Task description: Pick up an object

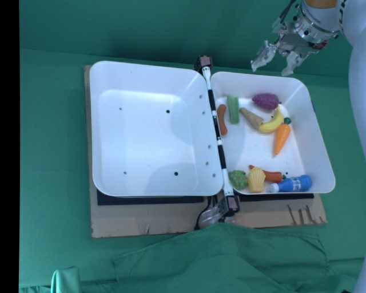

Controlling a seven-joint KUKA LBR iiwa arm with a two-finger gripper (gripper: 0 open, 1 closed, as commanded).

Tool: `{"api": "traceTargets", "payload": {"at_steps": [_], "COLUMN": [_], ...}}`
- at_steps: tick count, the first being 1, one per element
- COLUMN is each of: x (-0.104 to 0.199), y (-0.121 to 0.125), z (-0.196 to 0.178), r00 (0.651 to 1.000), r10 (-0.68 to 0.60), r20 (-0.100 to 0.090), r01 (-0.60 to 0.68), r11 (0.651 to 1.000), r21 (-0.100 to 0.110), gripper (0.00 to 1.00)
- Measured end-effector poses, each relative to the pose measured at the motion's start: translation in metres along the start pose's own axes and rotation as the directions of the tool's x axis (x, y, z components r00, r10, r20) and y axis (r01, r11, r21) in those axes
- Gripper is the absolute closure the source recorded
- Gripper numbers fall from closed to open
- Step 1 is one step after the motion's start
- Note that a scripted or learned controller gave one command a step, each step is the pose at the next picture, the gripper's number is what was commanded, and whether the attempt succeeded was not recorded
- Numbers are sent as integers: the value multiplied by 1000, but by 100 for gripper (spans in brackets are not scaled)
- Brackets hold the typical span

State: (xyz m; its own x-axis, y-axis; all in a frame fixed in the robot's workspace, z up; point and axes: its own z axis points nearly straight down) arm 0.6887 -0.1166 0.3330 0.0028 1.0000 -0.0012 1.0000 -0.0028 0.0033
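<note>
Spread open and empty, the hand [276,59] hangs above the far rim of the shallow white right bin [320,149], where toy foods like the purple grape bunch [266,101] crowd together, so a descent may pinch two.

So the arm [357,86] comes in from the right side of the shot, a pale grey link running up that edge, then bending over toward the top right corner. You can just catch a sliver of the orange band [320,3] right at the top edge, above the wrist. Below that sits the metallic wrist section [311,28], angled down and to the left. The gripper [275,60] hangs off the end of it, pointing down-left, with its two fingers [260,57] spread apart and nothing between them. It's up in the air, not touching anything.
</note>
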Motion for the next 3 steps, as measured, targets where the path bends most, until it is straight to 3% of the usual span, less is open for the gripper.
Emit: {"api": "traceTargets", "payload": {"at_steps": [1,3], "x": [0,9], "y": [0,-9], "z": [0,93], "r00": [1000,1000], "r10": [0,0], "r20": [0,1], "r01": [0,0], "r11": [1000,1000], "r21": [0,4], "gripper": [0,0]}}
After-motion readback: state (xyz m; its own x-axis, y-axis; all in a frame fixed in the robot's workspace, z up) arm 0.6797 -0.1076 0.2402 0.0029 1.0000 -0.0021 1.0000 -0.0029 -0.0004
